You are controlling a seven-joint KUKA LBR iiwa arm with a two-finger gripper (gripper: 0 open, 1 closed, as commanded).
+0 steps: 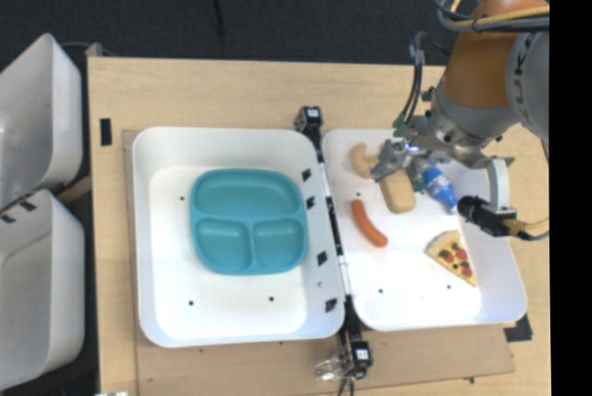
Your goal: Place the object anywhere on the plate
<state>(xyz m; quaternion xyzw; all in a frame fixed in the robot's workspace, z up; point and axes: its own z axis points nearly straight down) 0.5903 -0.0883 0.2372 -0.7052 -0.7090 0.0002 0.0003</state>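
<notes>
My pincer [400,165] sits over the bread roll [399,193]; can't tell its state. Crowded bin: blue bottle [438,186] touching, could snag.

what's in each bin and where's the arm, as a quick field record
left bin: teal three-compartment plastic plate, nothing on it
right bin: orange toy sausage, toy pizza slice, tan bread-like piece, pale round piece, blue item
end effector: over right bin's far side, near the tan pieces
task state: plate not yet loaded
</notes>
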